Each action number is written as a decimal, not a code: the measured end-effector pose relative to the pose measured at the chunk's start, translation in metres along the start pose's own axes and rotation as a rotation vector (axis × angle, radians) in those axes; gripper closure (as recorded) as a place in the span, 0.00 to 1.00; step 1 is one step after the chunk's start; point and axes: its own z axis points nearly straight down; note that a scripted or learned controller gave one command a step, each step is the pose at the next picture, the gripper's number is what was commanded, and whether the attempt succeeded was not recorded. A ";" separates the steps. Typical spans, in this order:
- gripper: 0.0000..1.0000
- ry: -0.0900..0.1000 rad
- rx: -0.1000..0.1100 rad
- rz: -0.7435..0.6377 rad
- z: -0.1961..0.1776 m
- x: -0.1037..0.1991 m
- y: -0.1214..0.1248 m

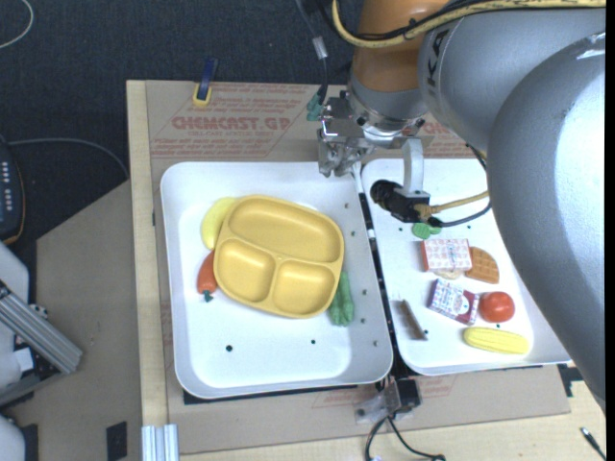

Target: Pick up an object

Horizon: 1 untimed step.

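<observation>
**Pincer parked on the divider, could easily miss**

The pincer [338, 161] hangs over the top of the wall between the bins, nothing under it to grab. Can't tell if it's released or clenched. Pickable stuff sits well apart: tomato [497, 306], corn [496, 340], cracker [447, 254] in the right bin [423, 353]. Coming straight down probably clips the rim. The tray [277, 254] half-buries a carrot [207, 277] and some greens [342, 301].

The left bin [183, 257] is mostly taken up by a yellow divided plate [278, 255], with a carrot [207, 277] and a yellow piece [215, 219] tight against its left edge and a green leafy piece [342, 301] at its right. Bare floor lies along the front. In the right bin [423, 353], items crowd the middle; the arm [519, 113] overhangs its far side.
</observation>
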 end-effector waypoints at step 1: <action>1.00 -0.001 -0.002 0.004 -0.018 -0.001 0.007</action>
